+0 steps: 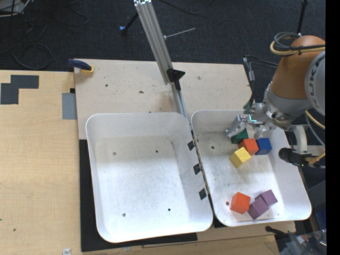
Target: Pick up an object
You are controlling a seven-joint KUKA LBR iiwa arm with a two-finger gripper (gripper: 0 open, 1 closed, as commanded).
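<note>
Pale wood surface [37,163] speckled with dark spots, grey patches at left. Beyond it, dark carpeted floor [79,25] strewn with black cables [32,52]. Even overhead light.

The hand [240,128] hovers over blocks [249,145] in the right bin [297,195].

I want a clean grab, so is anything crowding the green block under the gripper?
Yes. The green block sits right under the gripper, with the orange block pressed against it, the blue block beside that and the yellow block just below.
</note>
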